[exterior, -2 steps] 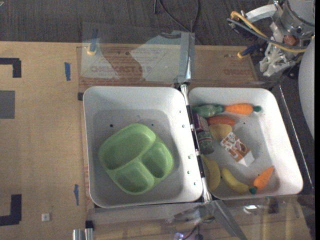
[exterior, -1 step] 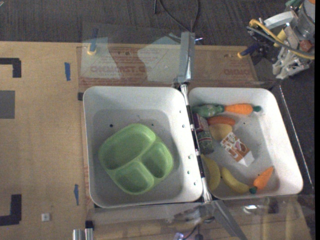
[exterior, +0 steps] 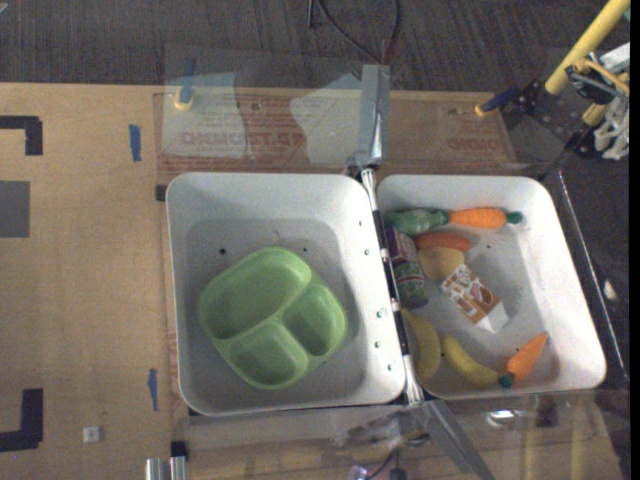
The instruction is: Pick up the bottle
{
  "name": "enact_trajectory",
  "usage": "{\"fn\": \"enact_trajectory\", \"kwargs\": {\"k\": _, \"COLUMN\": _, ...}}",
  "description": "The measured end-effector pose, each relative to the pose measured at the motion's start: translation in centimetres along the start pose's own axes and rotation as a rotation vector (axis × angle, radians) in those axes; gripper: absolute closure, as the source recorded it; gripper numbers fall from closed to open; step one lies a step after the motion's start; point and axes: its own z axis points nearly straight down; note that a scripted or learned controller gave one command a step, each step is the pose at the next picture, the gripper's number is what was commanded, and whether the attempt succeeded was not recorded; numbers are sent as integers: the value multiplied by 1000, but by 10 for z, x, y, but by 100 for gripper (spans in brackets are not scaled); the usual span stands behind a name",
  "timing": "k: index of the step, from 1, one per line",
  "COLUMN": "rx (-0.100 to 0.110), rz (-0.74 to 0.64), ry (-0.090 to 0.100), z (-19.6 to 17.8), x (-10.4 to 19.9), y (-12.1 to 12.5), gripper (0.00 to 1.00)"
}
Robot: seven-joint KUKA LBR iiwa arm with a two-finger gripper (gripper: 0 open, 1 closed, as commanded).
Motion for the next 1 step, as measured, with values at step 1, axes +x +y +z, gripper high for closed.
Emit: {"fn": "enact_trajectory", "kwargs": {"k": 1, "rx": -2, "rz": -287, "ry": 1, "z": -18, "x": 9, "y": 18, "gripper": 100}}
